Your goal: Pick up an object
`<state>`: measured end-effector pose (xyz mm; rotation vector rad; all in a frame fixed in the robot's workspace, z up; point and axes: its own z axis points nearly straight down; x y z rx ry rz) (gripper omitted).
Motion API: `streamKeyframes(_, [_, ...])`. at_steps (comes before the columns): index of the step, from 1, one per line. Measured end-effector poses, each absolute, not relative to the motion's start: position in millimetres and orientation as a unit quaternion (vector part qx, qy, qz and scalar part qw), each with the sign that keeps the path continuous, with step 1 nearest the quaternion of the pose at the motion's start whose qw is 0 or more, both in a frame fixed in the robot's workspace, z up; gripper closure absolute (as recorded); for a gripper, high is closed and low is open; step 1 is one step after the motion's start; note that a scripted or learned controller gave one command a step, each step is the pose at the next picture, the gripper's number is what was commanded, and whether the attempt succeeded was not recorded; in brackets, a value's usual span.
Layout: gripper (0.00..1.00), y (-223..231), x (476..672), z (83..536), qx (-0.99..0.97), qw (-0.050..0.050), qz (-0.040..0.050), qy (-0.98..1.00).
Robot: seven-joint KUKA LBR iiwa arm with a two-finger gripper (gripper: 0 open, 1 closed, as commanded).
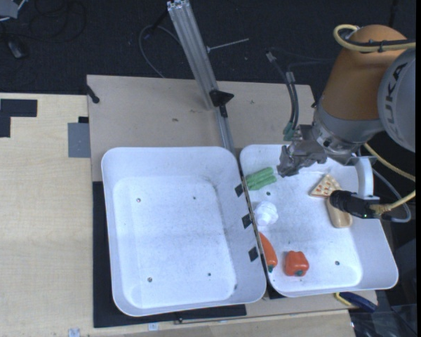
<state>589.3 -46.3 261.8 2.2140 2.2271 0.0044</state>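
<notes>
Hanging over the top part of the right bin, the tool sits low at the end of the grey and orange arm, which comes in from the right. I cannot tell if the tool is spread or pressed together, and I see nothing held in it. A green thing, long like a little pickle, lies just beside the tool on its left, close to the wall between the two bins. Below it is a white crumpled thing, also near that wall. Lower still, a long orange thing lies right against the wall, and a red lump sits just beside it. On the other side of the tool, a yellow triangle with a criss-cross top lies flat, and a tan piece lies just below it. The left bin touches the right bin along one side. Both bins rest on the pale counter. A silver bar slants up behind the bins.
</notes>
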Motion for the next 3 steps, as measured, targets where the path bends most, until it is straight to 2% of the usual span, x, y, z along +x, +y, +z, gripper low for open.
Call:
streamKeyframes(1, [1.0, -6, 541.0, 184, 0.707, -0.003, -0.0024, 0.708])
streamKeyframes(2, [1.0, -106, 573.8, 186, 0.709, 0.0, -0.0012, 0.705])
streamKeyframes(3, [1.0, -164, 527.5, 258, 0.709, 0.003, 0.0009, 0.706])
